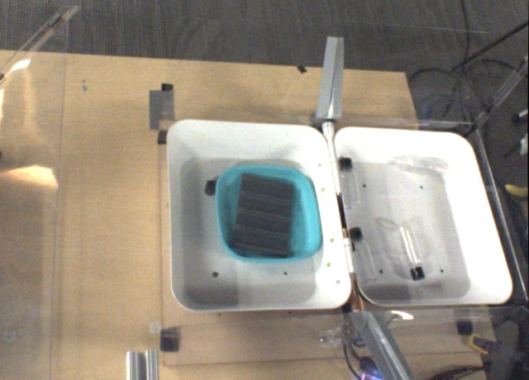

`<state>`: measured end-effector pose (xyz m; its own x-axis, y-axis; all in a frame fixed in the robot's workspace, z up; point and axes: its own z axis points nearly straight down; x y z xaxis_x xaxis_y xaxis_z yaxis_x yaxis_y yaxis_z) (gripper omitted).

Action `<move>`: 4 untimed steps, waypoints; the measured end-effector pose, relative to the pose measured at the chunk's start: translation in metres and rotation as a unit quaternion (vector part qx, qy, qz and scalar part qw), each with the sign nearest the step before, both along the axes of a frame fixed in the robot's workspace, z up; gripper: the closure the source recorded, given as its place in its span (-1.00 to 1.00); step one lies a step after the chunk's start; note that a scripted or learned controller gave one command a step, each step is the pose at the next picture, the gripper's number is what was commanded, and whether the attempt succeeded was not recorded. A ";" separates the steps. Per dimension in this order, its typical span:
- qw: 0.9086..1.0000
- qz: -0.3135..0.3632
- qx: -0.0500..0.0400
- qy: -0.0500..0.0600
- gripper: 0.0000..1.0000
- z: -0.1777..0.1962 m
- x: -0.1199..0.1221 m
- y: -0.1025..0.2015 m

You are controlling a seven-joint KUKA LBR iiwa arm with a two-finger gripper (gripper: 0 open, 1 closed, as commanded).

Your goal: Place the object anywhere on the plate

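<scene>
Block (263, 214) already lies flat inside the teal plate (307, 230), centre of the left bin (190, 205); the claw's state cannot be told, so it should retreat toward 3 o'clock without nudging either.

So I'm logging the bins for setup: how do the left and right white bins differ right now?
The left white bin holds a turquoise square plate bearing a dark ridged block; the right white bin holds a clear plastic tube. The left bin's contents are opaque and bold; the right bin's are see-through. Both bins are shallow, white and round-cornered.
</scene>
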<state>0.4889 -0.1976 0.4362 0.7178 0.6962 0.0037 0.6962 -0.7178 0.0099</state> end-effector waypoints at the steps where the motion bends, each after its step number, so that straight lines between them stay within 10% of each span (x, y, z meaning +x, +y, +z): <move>1: 0.999 -0.037 0.001 0.000 -1.00 0.000 0.000 -0.002; 2: 0.995 -0.097 0.002 0.000 -1.00 0.000 0.000 -0.005; 4: 0.997 -0.073 0.001 0.000 -1.00 0.000 0.122 -0.007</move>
